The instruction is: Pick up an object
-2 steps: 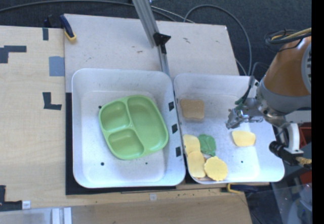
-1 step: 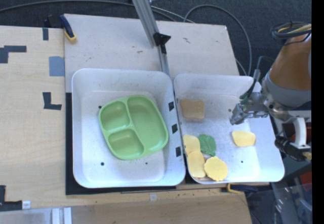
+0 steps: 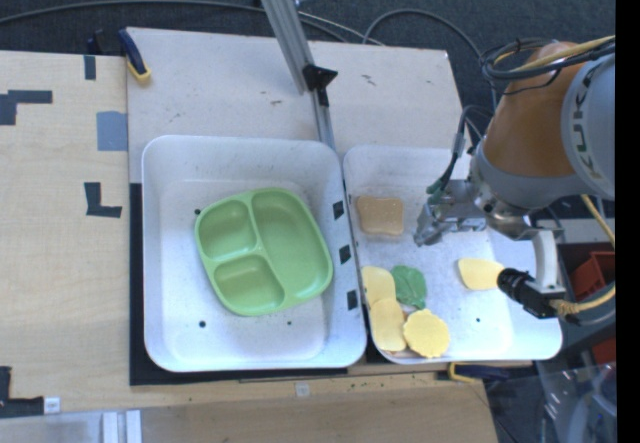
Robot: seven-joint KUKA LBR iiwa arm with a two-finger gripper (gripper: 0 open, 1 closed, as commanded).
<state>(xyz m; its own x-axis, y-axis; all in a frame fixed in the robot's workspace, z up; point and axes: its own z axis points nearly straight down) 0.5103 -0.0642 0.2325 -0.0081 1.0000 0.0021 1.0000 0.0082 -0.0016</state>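
The right bin (image 3: 400, 163) holds a tan bread-like slab (image 3: 380, 215), a green leaf-shaped piece (image 3: 409, 284), and several yellow pieces: one (image 3: 378, 284) by the bin's left wall, one (image 3: 388, 323) below it, a round one (image 3: 428, 334) at the front, and one (image 3: 481, 274) at the right. My gripper (image 3: 428, 232) hangs over the middle of this bin, just right of the tan slab and above the green piece. Nothing shows between its fingers.
A green divided tray (image 3: 263, 251) lies in the left bin (image 3: 170, 171). A grey metal post (image 3: 285, 16) slants down to the bins' shared wall. The arm's orange and grey body (image 3: 540, 131) covers the right bin's far right side. Black cables trail behind the bench.
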